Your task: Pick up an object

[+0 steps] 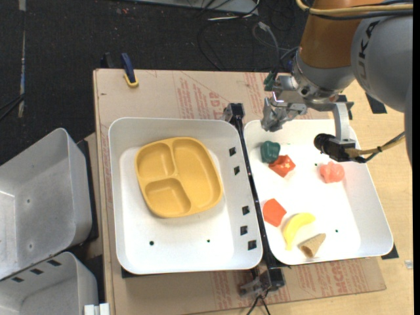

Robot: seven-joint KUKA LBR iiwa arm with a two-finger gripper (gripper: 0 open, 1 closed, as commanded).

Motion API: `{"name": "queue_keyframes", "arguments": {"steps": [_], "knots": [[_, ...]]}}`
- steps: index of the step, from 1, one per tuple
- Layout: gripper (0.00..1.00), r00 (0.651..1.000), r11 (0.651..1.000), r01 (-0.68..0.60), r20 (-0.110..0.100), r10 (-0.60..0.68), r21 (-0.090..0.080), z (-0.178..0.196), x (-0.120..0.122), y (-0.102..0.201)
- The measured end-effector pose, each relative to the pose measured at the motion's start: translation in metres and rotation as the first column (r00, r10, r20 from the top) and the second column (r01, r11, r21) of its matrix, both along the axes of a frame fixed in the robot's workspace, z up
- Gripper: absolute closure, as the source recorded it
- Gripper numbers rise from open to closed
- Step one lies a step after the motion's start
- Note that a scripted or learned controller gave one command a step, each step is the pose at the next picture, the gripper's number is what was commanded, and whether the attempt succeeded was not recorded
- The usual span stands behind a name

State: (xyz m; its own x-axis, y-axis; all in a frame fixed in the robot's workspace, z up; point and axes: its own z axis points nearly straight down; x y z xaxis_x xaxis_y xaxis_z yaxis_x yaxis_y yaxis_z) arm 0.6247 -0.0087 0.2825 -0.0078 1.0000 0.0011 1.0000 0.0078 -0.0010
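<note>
The task looks barely begun, as far as this view shows: the grey metal two-finger hand (272, 125) hangs over the far left corner of the right-hand shallow white bin (367, 195), just above and behind the small dark green rounded block (270, 151); nothing lies between its fingers, and whether they stand wide or narrow I cannot tell, since they show as a blurred cluster of metal; every candidate lies loose on the bin floor: the green block touches or nearly touches the red chunky block with pale spots (282, 166); the pink lumpy toy (332, 172) sits well apart toward the right; the orange-red flat block (273, 211), the yellow plastic banana (296, 228) and the tan cone-shaped piece (314, 244) cluster at the near side; the left bin (131, 241) on the table carries a yellow divided plastic plate (178, 176); my judgement is that the descent, the closing and the lift all remain, with the green block the likeliest target.
</note>
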Motion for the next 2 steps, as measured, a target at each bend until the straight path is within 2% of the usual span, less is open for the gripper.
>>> {"name": "queue_keyframes", "arguments": {"steps": [2], "knots": [[1.00, 1.000, 1.000, 0.001, -0.001, -0.001, -0.001, -0.039, 0.002, 0.099]]}}
